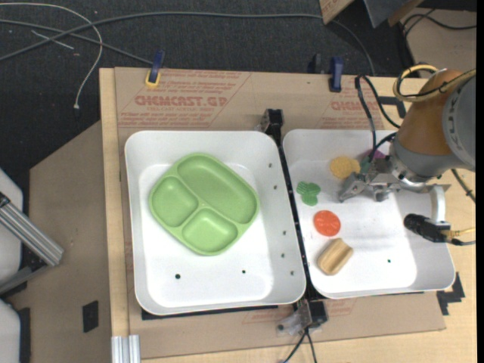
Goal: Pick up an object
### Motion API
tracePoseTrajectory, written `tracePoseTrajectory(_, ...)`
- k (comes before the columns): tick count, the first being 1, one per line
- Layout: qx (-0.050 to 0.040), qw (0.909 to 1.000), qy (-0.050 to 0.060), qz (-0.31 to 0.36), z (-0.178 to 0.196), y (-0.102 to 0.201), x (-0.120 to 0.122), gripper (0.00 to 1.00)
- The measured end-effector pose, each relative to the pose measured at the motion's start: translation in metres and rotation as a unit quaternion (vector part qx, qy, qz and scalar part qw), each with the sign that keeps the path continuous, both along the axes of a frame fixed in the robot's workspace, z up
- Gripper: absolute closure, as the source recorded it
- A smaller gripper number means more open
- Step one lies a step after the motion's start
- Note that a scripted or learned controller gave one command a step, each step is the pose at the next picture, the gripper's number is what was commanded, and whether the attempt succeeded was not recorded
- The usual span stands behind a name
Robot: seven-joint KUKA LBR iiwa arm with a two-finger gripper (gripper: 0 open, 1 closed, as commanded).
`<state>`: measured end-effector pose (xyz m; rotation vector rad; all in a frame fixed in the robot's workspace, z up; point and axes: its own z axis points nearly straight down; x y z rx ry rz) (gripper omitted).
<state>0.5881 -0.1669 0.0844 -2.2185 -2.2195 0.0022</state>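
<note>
My gripper (364, 192) hangs low over the right bin (393, 274), near its back middle, and it is open with nothing between its fingers. A yellow round piece (344, 165) lies just to its upper left, close to one fingertip. A small green leafy piece (308, 193) sits to its left by the bin's left wall. A red round piece (327, 222) lies below and left of the gripper. A tan bread roll (334, 256) rests nearer the front. A small purple and green thing (372, 156) peeks out behind the wrist, mostly hidden.
The left bin (151, 271) holds a green divided plate (203, 203), tilted across its middle. A black divider (286, 195) runs between the bins. The grey arm with its orange band (425, 123) comes in over the right bin's back right corner.
</note>
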Motion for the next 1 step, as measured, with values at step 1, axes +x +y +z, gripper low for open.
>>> tracePoseTrajectory(1,0.0000,1.0000,-0.002,0.000,0.0122,-0.0001,0.0011,1.00)
